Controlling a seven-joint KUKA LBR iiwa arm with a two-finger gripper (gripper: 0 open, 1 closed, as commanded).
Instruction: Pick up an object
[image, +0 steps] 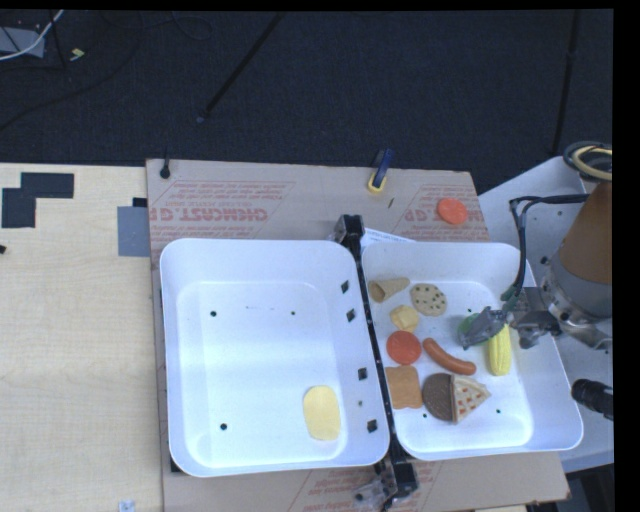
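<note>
My gripper (497, 326) hangs low over the right side of the right bin (555, 425), at the end of the grey arm reaching in from the right. A yellow corn cob (498, 353) lies just under and in front of it. A sausage (448, 356) lies to the corn's left. Further left are a red tomato (404, 347), a yellow cheese cube (404, 318), a cookie (428, 298), a cone (388, 289), a toast slice (404, 386) and a brown pie wedge (455, 397). Whether the corn is gripped is unclear.
The left bin (200, 270) holds one pale yellow oval (321, 411) near its front right corner. Black clips (350, 228) join the bins along the middle. On the cardboard behind the bins lie an orange piece (452, 211) and a blue and yellow clamp (380, 172).
</note>
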